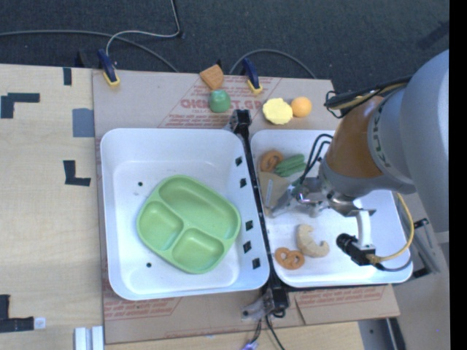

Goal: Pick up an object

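One arm [379, 144] bent over right bin [394, 268].

The arm [379, 144] blocked the right bin's [398, 272] middle; pretzels [290, 257] and a croissant [312, 243] crowded its front-left corner. The left bin's [120, 148] rim lay open around the green tray [188, 223].

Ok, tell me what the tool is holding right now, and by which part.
It cannot be told: the tool is down in the right bin near the green piece, with nothing seen between its fingers.
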Robot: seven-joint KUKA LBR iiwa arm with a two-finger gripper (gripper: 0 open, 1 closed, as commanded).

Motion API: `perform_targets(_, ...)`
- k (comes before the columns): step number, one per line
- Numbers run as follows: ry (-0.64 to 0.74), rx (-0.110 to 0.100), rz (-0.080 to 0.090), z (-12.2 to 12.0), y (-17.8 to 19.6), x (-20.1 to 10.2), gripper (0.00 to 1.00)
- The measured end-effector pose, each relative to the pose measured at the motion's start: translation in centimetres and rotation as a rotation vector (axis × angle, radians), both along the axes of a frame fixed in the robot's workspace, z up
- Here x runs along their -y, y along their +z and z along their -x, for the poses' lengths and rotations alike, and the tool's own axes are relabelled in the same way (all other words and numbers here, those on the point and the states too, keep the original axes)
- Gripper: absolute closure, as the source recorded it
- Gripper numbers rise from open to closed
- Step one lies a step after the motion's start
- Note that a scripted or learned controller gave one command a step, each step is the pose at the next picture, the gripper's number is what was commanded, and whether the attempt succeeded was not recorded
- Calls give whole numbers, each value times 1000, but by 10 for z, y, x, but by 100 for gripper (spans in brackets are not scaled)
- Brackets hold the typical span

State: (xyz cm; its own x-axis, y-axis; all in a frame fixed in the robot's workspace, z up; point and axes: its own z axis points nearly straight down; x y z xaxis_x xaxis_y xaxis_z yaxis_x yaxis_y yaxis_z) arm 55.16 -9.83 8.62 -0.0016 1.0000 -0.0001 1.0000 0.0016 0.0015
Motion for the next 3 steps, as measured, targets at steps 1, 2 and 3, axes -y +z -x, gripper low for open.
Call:
perform_targets(1, 0, 0, 1, -44, 0, 3, 0)
perform_targets(2, -1, -15, 3, -114, -1, 2, 0)
perform_targets(3, -2, -14, 6, -114, -1, 1, 0)
